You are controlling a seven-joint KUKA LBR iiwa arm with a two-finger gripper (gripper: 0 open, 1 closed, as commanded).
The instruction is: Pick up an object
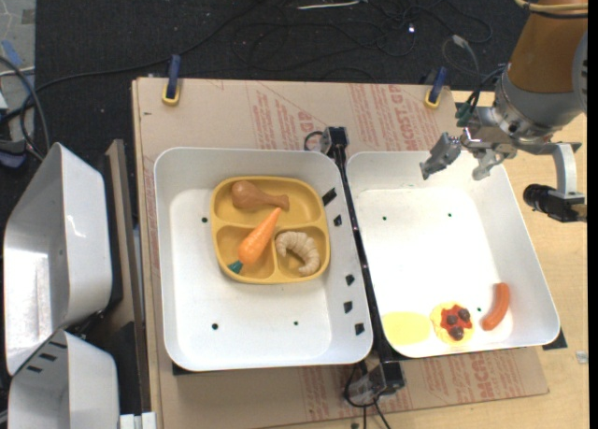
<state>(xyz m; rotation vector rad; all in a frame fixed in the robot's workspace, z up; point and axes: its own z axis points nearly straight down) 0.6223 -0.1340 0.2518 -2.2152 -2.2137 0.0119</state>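
Note:
My gripper (461,162) hangs over the far edge of the right bin (439,231), fingers spread apart with nothing between them. In the left bin (187,306) a yellow divided plate (222,205) holds a chicken drumstick (258,196), a carrot (259,236) and a pale shrimp (300,250). At the near edge of the right bin lie a flat yellow piece (406,327), a small tart with dark berries (454,321) and an orange sausage (496,307). All these lie well below and away from the gripper.
The bins sit on a cardboard-covered bench (280,109) held by yellow clamps (171,81) at the back. A black divider clip (336,137) sits between the bins. White containers (51,240) stand at the left. Cables lie on the dark floor behind.

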